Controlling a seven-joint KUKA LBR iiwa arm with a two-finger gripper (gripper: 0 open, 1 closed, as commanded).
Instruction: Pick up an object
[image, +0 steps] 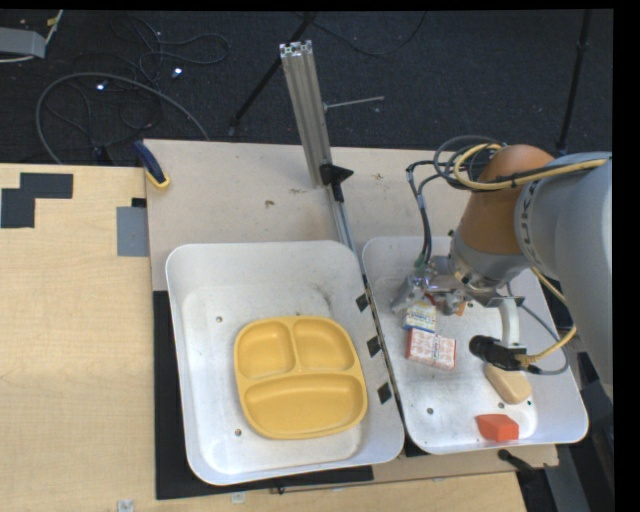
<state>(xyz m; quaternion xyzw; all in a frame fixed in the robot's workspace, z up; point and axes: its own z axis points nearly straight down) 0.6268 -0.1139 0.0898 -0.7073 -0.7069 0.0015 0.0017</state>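
In the right bin (560, 425), I have the tool (437, 292) low over a small printed box (431, 347), though whether it is spread or pressed together I cannot tell. A tan block (509, 384) and orange piece (497, 428) lie nearby. Crowded against the packet, my grab could slip or nudge it aside.

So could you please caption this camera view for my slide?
Gripper lowered over a small box in the right bin.
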